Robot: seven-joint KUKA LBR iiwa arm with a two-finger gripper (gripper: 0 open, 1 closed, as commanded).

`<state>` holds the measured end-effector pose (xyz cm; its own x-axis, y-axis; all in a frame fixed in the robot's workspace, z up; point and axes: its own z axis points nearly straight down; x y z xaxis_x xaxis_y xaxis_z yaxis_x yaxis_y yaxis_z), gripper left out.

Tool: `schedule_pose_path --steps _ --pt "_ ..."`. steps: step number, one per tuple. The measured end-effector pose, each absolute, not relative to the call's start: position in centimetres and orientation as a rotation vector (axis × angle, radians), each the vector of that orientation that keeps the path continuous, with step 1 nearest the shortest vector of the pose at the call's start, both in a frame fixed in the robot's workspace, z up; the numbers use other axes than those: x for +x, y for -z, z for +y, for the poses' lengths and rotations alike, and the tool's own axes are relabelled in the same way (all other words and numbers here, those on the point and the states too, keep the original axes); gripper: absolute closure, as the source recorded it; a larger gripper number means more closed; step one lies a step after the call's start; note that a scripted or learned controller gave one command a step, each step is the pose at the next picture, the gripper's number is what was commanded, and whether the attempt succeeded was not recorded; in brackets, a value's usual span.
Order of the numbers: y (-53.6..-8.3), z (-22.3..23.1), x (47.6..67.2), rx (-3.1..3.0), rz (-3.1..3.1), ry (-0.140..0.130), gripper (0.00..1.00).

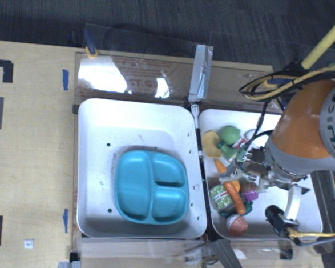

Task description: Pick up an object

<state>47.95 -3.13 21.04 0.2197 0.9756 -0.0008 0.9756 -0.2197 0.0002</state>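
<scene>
Right bin [313, 224] with a heap of small toys against its left wall. The gripper [240, 167] hangs over the heap, with an orange carrot-like piece [236, 196] just at its 6 o'clock, long axis running 11 to 5. Whether the claw is open cannot be told. The arm enters from 3 o'clock, wrist bent downward.

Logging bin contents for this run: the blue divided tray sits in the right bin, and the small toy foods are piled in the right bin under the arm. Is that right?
Not quite. The camera view shows the blue divided tray in the left bin, not the right. The rest stands: the small toy foods are piled in the right bin under the arm.
</scene>
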Motion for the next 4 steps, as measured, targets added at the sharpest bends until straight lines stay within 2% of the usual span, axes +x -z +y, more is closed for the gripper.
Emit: schedule_pose_path --steps 1,2,3,4 --pt "-18.3 -6.8 47.9 2.349 2.091 0.004 0.00" --pt "-11.2 -9.3 48.2 2.187 2.236 -0.007 0.00" --pt "-8.8 -9.9 51.2 2.118 2.307 -0.002 0.00" --pt "-9.8 -9.8 51.4 2.115 2.305 -0.007 1.00"
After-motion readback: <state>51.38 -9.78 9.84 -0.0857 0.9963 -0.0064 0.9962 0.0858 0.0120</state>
